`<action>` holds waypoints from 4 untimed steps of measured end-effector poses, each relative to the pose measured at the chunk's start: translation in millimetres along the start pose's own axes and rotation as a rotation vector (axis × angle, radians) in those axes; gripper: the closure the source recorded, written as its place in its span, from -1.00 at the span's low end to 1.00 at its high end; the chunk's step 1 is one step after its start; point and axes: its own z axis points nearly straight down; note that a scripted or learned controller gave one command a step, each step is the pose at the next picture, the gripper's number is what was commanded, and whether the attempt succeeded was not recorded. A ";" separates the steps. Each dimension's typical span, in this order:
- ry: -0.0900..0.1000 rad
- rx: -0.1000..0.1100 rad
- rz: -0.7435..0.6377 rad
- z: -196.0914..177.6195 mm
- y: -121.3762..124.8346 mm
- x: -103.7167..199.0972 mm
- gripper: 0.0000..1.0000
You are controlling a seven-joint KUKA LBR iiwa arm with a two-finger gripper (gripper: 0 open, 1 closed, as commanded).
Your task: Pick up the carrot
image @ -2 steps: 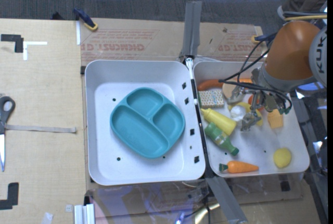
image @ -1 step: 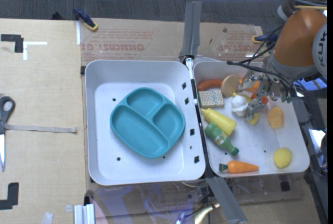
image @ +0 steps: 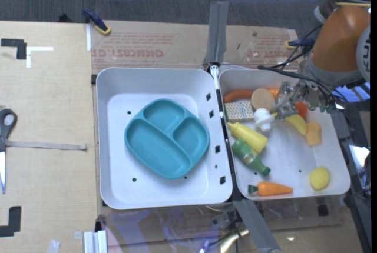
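- Jaws on our gripper [image: 287, 100] are too blurred to judge; we cannot tell their spread.
- We hang over the right bin's [image: 330, 187] far side, above the piled toy food.
- Our carrot [image: 271, 189] lies flat by that bin's near wall, well apart from us.
- Left bin [image: 106, 128] bears a teal divided plate [image: 167, 138].

Carrot [image: 273, 189]: orange, with a green top at its left end
Pose: lying flat, almost horizontal, pointed tip toward the right
Place: near the front wall of the right bin [image: 336, 134], apart from the other things
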 end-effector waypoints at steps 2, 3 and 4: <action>0.007 -0.003 -0.226 10.9 -29.0 45.5 -1.00; 0.006 -0.002 -0.009 11.4 -47.4 11.7 -1.00; 0.045 -0.001 0.164 16.8 -35.2 -18.8 -1.00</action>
